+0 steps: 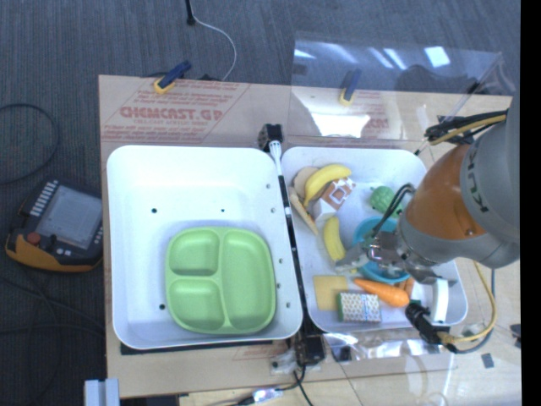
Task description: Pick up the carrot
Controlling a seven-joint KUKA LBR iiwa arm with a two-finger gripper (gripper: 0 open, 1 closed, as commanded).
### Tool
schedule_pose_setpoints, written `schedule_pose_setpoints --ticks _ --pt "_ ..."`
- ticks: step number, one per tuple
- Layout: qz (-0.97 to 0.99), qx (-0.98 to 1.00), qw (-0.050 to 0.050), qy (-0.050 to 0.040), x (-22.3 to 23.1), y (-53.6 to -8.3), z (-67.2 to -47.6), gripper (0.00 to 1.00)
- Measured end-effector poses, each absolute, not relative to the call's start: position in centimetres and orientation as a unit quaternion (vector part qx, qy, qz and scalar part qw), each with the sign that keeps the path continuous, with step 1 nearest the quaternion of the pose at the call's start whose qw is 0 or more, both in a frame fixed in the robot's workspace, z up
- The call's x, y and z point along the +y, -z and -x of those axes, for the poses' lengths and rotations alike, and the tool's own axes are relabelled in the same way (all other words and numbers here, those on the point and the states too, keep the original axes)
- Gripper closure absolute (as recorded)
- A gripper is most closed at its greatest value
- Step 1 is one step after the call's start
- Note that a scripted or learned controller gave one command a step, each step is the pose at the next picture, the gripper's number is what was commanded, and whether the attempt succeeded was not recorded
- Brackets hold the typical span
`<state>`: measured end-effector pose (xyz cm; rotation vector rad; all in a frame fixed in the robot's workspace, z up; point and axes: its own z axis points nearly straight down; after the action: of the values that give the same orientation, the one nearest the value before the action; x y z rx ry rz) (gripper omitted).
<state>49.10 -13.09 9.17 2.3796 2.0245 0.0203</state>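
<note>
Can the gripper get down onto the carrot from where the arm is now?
Probably yes. The carrot lies on top in the right bin, just beside the gripper, nothing covering it. The small box touches its lower side, which may crowd a finger.

A divided plate [221, 279] lies in the left bin [135, 184]; the carrot [382, 292] lies in the right bin [406, 157], near its front, beside a box [360, 307].

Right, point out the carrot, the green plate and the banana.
carrot [382, 292]: camera view, middle of its orange body.
green plate [221, 279]: camera view, centre divider between compartments.
banana [326, 179]: camera view, middle of the curved yellow peel.
</note>
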Motion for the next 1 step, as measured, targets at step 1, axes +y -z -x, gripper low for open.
schedule_pose_setpoints --ticks 1 --pt "-0.641 0.768 0.01 -0.0016 -13.34 -9.18 -48.88 0.0"
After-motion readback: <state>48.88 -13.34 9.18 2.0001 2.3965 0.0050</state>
